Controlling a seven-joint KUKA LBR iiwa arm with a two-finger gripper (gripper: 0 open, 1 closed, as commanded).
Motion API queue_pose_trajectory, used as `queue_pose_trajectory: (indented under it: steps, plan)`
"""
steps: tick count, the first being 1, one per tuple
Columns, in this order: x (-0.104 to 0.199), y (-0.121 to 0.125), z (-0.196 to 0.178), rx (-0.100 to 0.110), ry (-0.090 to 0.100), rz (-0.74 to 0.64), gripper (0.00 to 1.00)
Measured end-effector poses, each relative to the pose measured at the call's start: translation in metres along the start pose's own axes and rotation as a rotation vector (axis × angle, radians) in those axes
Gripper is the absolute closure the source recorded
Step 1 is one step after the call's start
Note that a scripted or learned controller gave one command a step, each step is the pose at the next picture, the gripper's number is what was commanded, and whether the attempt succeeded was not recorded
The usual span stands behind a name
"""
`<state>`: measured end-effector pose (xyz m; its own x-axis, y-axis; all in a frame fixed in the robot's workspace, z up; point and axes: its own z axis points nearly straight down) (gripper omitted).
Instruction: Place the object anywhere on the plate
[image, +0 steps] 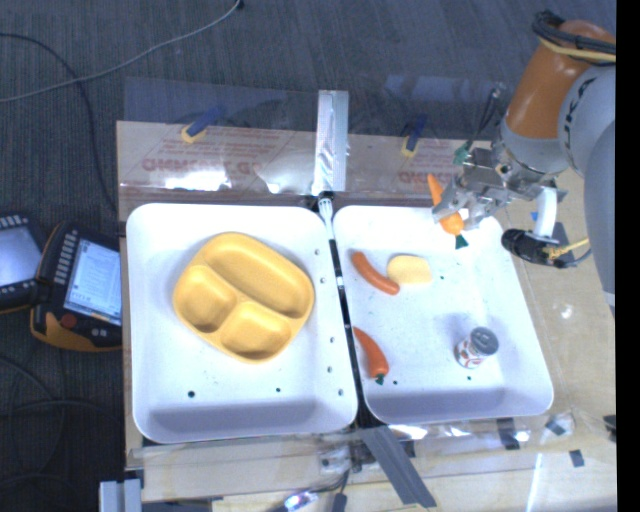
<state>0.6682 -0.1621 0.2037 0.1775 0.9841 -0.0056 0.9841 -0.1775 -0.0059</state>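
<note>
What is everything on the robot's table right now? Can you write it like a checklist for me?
Surface: two white bins side by side, left bin and right bin, on a bench.
Job's things: yellow plate with three sections in the left bin; small orange carrot between the tool's fingers, lifted over the right bin's far edge.
Clutter: sausage, pale yellow piece, red-orange pepper and small can, all in the right bin.
Grippers: tool shut on the carrot.
Cables: black cords on the floor.
Surroundings: dark carpet; handheld controller left of the bench.
</note>
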Motion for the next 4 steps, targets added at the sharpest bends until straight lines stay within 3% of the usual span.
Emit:
queue_pose_trajectory:
  steps: [1, 2, 3, 4]
  plan:
    - [0.051, -0.051, 0.103, -0.002, 0.007, -0.299, 1.0]
    - [0.13, -0.023, 0.023, -0.002, 0.005, -0.335, 1.0]
    - [0.188, -0.08, 0.023, 0.001, 0.005, -0.242, 1.0]
    - [0.188, -0.08, 0.023, 0.001, 0.006, -0.242, 0.0]
